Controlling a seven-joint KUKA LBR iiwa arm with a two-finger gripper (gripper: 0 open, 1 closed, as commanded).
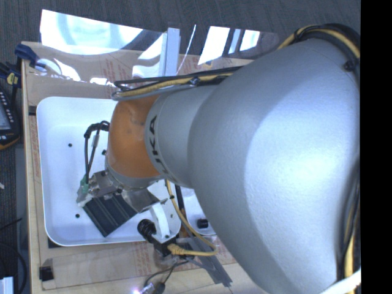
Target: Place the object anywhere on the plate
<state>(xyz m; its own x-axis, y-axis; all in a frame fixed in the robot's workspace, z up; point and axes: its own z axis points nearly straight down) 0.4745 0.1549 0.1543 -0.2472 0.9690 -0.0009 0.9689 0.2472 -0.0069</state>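
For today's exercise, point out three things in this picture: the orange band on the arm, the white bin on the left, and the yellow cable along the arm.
orange band (130, 141): camera view, its broad curved face.
white bin (56, 164): camera view, bare floor near its left wall.
yellow cable (184, 82): camera view, mid-run along the arm's top.

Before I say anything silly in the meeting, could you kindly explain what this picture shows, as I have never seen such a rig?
You are looking down, at a slant, from one fixed camera above a bench. The big grey shape filling the right side is a robot arm reaching in, seen from very close. The orange band sits just above its wrist. Beneath it is the tool, a dark block low over the left white bin. The yellow and black lines are the arm's cables. The arm covers most of the bench, so I cannot tell what lies in the bins or whether anything is held.
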